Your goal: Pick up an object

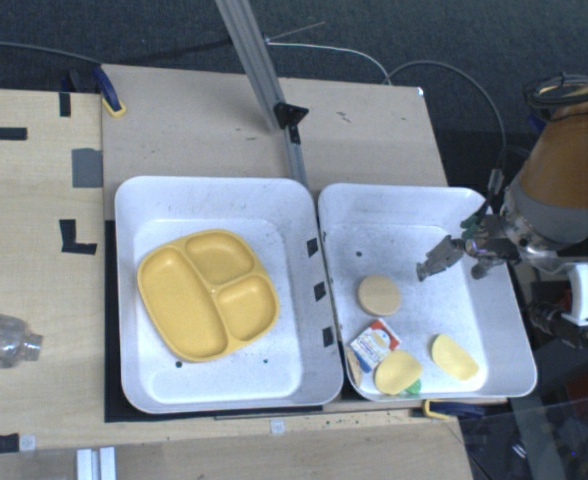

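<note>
From my station I see the tool (442, 260) over the upper part of the right bin (494, 368), its dark fingers blurred, so I cannot tell their state. Below it lie a flat tan disc (379, 295), a small printed packet (371, 346) and two smooth yellow rounded pieces (398, 372) (455, 357). The left bin (134, 368) carries a glossy yellow three-compartment tray (206, 293). A clear plastic bottle (2, 338) lies on the wooden worktop (34, 198).

Pale wooden bench (224, 138) on dark carpet (94, 13), black tape marks (2, 140), a slanted metal rail (249, 43).
</note>
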{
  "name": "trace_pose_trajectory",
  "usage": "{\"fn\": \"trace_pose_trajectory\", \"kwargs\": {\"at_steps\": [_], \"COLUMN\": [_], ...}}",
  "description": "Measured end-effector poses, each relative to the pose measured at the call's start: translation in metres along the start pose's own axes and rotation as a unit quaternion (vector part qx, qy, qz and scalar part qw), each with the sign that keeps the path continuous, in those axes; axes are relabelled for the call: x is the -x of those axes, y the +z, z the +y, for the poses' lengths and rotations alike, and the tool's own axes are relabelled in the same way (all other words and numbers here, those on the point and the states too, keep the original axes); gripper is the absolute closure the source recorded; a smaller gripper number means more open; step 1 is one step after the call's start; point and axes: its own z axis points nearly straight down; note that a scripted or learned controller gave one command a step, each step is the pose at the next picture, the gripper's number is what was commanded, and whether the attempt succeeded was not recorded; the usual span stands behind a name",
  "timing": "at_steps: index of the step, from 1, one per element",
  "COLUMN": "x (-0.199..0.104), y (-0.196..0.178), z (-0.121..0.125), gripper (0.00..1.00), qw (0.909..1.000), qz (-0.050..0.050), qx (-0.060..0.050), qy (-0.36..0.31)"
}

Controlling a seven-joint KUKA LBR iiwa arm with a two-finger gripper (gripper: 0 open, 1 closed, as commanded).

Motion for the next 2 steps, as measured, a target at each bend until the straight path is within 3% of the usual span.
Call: {"fn": "trace_pose_trajectory", "kwargs": {"at_steps": [1, 2], "x": [0.054, 0.068], "y": [0.091, 0.153], "z": [0.053, 0.121], "gripper": [0.0, 0.0], "qw": [1.0, 1.0], "qz": [-0.002, -0.001], "qx": [-0.002, 0.0], "qy": [0.002, -0.001]}}
